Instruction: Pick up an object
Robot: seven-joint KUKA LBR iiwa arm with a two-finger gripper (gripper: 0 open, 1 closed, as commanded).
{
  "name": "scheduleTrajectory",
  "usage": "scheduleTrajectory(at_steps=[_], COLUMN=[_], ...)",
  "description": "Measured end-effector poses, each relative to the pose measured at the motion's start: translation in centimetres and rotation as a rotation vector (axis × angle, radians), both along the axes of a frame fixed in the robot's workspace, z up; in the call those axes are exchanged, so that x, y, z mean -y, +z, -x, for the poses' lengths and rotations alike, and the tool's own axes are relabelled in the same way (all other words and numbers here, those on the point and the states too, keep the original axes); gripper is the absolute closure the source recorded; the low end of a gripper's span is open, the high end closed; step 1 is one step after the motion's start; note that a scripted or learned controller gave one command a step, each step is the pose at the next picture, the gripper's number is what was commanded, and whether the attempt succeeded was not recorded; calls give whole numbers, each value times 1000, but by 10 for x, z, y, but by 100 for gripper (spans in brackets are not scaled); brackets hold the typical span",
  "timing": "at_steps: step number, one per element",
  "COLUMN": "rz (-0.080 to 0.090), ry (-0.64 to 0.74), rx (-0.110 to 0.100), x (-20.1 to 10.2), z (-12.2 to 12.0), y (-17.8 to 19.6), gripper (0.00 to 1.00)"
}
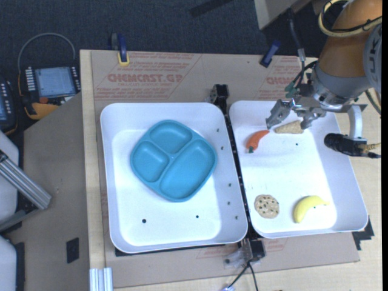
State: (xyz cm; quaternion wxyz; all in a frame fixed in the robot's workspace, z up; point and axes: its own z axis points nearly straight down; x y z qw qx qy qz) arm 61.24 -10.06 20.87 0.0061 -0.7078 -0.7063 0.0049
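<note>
The right bin [339,180] holds an orange carrot [257,139], a tan wedge-shaped piece [291,127], a speckled round cookie [266,205] and a yellow banana [309,208]. My gripper [290,120] hangs low over the far part of this bin, straight above the tan wedge. It is open, with one finger at each end of the wedge, which looks to be resting on the bin floor. The carrot lies just left of the gripper, apart from it.
A blue divided plate [174,159] lies in the left bin [121,211]. A black divider with clamps runs between the two bins [233,162]. The cookie and banana sit near the right bin's front wall.
</note>
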Motion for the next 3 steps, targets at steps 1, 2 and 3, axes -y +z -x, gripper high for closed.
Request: scheduleTrajectory(at_steps=[1,2,3], rz=[1,1,1], ry=[2,2,1], rx=[15,9,14], x=[0,1,6], z=[-3,-8,-2], y=[9,-37,-93], gripper=[0,0,0])
